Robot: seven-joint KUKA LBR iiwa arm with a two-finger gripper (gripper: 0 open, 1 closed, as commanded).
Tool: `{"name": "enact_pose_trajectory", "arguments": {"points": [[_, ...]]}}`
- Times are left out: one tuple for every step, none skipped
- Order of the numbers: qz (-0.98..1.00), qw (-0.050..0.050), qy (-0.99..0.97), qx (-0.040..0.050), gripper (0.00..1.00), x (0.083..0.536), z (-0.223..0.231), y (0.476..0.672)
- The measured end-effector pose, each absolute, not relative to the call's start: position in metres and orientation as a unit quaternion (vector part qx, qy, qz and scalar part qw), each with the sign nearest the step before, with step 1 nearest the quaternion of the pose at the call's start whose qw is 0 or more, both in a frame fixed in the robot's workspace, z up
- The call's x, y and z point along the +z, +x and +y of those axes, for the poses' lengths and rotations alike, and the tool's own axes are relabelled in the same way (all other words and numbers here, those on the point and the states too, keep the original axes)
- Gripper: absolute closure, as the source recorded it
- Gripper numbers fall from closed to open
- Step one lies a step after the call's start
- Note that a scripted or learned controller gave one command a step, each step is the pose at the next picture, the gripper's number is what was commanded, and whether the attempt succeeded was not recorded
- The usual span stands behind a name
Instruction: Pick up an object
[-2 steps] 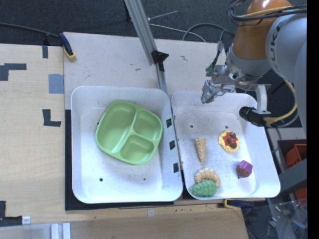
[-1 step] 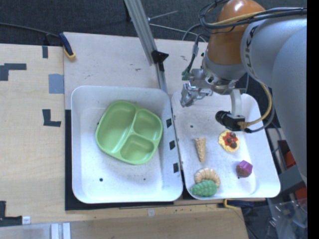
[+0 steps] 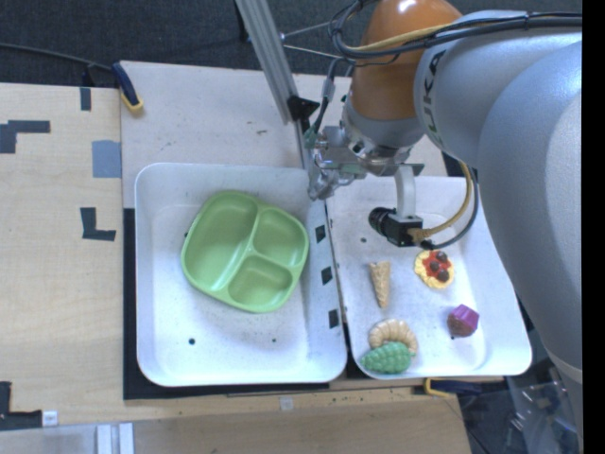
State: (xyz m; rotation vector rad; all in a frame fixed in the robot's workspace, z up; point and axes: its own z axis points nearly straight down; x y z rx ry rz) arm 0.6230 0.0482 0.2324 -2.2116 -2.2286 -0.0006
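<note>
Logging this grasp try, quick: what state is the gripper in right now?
Gripper: cannot be told; it is over the far end of the middle divider.

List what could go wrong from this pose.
1. The hand hangs above the adjoining bin walls, not over any object; lowering here would likely strike a rim.
2. The tan pastry and green toy touch at the right bin's near edge, so a grasp there may catch both or slip.
</note>
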Motion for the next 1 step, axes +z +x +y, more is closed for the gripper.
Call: {"name": "enact_pose_trajectory", "arguments": {"points": [[-0.710,0.002,-0.705,0.0010,1.00,0.2314,0.1011,0.5979]]}}
